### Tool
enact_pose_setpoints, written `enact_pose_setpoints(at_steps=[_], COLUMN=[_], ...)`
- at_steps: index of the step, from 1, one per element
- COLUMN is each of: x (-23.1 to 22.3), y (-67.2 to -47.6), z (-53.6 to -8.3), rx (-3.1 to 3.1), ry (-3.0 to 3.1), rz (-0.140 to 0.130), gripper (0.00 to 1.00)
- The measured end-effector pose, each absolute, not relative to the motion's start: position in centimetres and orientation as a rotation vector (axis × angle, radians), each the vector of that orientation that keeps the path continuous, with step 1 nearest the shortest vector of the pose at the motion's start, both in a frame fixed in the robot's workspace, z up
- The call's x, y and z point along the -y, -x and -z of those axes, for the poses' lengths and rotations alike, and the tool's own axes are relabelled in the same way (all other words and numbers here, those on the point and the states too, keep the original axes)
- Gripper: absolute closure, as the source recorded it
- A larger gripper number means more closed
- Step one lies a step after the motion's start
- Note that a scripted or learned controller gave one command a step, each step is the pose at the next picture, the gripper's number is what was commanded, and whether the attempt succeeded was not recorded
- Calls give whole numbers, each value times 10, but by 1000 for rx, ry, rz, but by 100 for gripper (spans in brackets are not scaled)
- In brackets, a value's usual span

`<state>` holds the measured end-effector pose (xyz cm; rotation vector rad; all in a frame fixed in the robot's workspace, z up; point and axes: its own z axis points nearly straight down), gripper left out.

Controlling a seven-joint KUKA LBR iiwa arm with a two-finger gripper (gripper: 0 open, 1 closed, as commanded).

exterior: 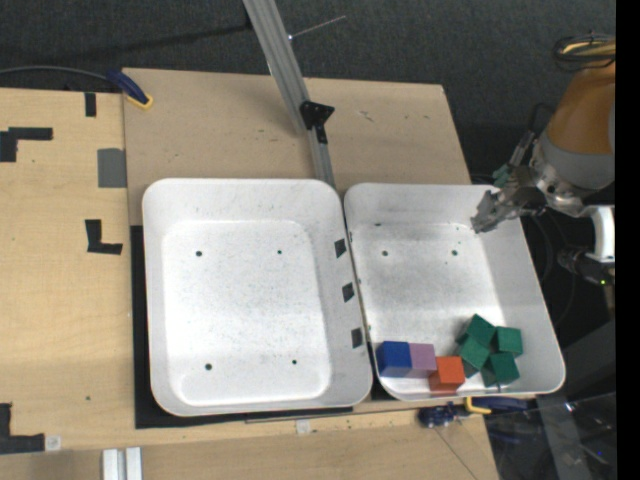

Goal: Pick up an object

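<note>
— Where are you right now?

— My gripper [487, 216] hangs over the upper right edge of the right bin [420, 268], near its far corner, with my orange band [580, 118] and grey wrist behind it at the right side of the view.

— Fingers spread or pressed together?

— I cannot tell. The tip is a small grey blur from up here, and nothing shows between the fingers.

— And the things to pick?

— All bunched along the near edge of the right bin, well apart from my gripper. From left to right: a blue block [394, 357], a pale purple block [423, 356] touching it, an orange block [449, 372] just beside and slightly nearer the rim, then a cluster of green blocks [490, 348] packed against one another in the near right corner (I cannot count them for sure, they overlap).

— The other bin?

— The left bin [165, 298] sits side by side with mine, their rims touching down the middle.

— Anything else on the bench?

— A slanted metal rail [280, 48] runs from the top of the view down to where the two bins meet, with a black clamp [316, 115] on it. Black tape marks [97, 236] dot the wooden board at the left.
</note>
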<state>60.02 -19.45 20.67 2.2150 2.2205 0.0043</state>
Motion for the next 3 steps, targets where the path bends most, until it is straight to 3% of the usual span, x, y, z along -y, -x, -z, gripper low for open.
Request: enact_pose_setpoints(at_steps=[1,2,3], x=[194,139,86], y=[-601,-596,-578], z=[-247,-236,-226], rx=[-2221,-2229,-2230], ry=[-2217,-2217,-2218], rz=[-3,1,2], gripper=[100,100,100])
